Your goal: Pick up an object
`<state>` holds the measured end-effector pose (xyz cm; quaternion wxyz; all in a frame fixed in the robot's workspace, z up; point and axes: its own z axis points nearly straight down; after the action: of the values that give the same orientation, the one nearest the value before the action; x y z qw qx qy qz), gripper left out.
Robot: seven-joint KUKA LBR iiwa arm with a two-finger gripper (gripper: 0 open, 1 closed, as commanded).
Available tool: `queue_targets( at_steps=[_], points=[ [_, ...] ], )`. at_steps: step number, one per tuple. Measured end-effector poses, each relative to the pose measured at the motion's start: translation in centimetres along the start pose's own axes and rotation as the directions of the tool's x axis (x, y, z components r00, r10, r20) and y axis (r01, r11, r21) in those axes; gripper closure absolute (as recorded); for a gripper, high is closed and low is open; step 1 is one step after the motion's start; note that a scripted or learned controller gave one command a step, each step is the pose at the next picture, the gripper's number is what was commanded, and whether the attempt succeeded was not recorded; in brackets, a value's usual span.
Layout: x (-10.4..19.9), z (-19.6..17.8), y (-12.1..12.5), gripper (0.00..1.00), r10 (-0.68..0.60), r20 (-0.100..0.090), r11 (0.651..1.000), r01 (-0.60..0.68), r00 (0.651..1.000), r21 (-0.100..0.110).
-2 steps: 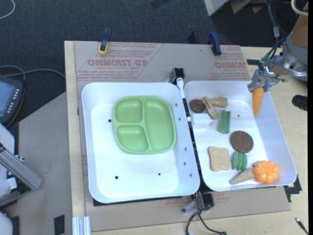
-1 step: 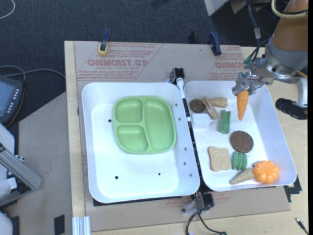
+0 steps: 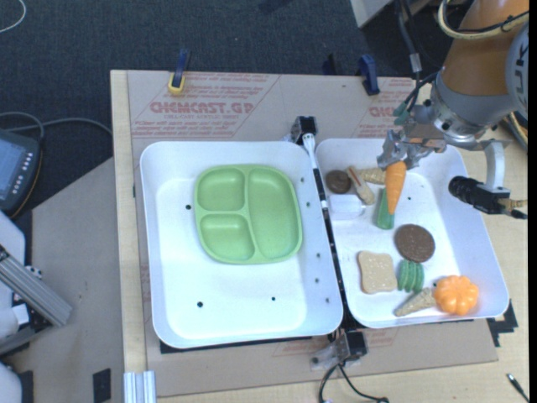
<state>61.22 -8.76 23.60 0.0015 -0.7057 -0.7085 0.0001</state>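
My gripper hangs over the back of the right bin. It is shut on the orange end of a toy carrot, whose body slants down and toward the front, its green top lowest. Other objects in this bin are a small brown disc, a beige piece beside it, a larger brown cookie, a slice of toast, a green piece, a pale wedge and an orange pumpkin.
The left bin holds a green divided plate. A black divider with clips runs between the bins. A black part on the arm juts over the right bin's far rim.
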Motion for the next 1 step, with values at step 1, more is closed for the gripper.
queue_targets(
  at_steps=[1],
  points=[
    [4.97,1.39,-1.58,1.00,-0.001,-0.001,1.000,0.001,1.000,0.002]
  ],
)
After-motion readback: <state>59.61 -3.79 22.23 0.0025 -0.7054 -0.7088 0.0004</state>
